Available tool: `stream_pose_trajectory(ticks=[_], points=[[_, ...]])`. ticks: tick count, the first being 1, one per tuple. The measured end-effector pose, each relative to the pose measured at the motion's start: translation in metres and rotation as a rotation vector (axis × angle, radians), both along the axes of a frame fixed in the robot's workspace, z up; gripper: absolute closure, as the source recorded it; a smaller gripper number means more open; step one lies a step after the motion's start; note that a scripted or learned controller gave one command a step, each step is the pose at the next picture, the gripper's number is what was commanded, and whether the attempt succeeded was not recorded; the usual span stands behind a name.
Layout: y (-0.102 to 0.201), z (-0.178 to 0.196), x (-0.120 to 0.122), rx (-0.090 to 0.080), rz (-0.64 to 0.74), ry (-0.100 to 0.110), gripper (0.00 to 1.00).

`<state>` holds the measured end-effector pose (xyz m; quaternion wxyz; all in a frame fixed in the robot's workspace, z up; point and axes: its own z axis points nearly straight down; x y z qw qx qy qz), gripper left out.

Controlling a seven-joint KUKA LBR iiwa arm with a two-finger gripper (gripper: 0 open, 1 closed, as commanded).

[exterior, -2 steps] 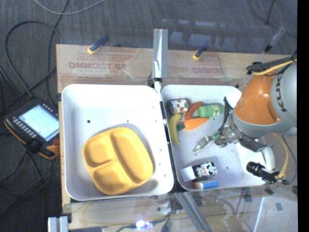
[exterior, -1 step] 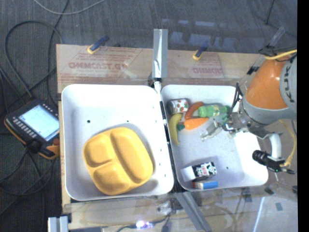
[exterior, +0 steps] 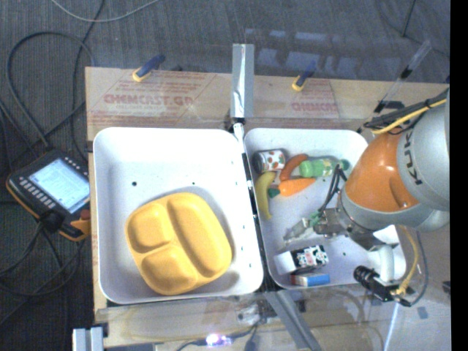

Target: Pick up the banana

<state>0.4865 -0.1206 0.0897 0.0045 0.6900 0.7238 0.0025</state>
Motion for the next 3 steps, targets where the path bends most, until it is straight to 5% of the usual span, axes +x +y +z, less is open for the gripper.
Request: stream_pose_trajectory(ticks=[2,3], points=[[-0.002,-0.001,0.021,0.005,-0.1,0.005,0.0],[-0.055,0.074,0.049,0.0,0.009,0.012,0.0]])
